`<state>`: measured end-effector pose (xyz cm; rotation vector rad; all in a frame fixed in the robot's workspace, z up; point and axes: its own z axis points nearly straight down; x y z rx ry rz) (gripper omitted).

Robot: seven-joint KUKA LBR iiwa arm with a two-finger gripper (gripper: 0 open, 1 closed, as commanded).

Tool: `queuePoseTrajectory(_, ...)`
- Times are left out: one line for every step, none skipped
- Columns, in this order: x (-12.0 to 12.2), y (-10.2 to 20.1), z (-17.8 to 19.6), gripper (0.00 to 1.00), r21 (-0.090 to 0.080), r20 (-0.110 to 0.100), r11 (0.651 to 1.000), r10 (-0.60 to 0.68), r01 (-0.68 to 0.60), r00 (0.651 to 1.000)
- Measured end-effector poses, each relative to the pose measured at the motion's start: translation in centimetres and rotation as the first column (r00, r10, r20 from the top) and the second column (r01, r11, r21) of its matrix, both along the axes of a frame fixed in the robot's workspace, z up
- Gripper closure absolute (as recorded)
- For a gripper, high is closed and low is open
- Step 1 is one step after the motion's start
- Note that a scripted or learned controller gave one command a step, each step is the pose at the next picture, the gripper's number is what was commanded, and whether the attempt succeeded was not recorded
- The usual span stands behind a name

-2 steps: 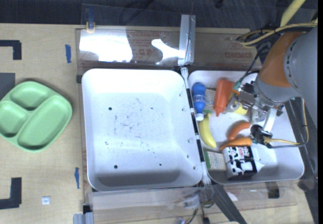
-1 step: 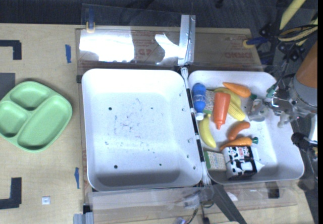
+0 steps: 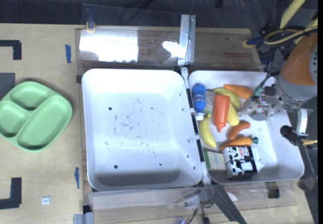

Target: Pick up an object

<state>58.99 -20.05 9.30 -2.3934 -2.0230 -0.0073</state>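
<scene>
Toward the right side of the frame, the grey arm with its orange band (image 3: 302,64) reaches over the right shallow white bin (image 3: 290,165), and its metal two-finger gripper (image 3: 258,107) hangs low above the bin's upper middle. How the gripper is set cannot be told from this slanted view, and nothing can be seen held in it.

Left of the gripper, the toys crowd the bin's left half. A blue plastic bottle (image 3: 199,96) lies along the bin's left wall near the top. An orange plastic bottle with a tapered neck (image 3: 220,111) lies just right of it, across a yellow corn cob (image 3: 232,107). A curved yellow banana (image 3: 206,132) lies below the blue bottle, against the wall. One orange carrot (image 3: 237,90) lies at the top of the pile, and two more (image 3: 238,129) (image 3: 239,142) lie lower down. A black-and-white patterned box (image 3: 240,160) sits at the lower centre of this bin.

The left white bin (image 3: 136,122) fills the middle of the frame. A light green divided plate (image 3: 33,115) rests on the wooden bench (image 3: 40,182) at far left.
</scene>
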Motion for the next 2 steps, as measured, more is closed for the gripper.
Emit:
queuePoseTrajectory(-0.1,-0.1,0.6,1.00,-0.005,-0.005,1.000,0.000,0.000,1.000)
queuePoseTrajectory(4.3,4.4,9.5,1.00,-0.009,-0.002,0.998,0.060,-0.060,0.998)
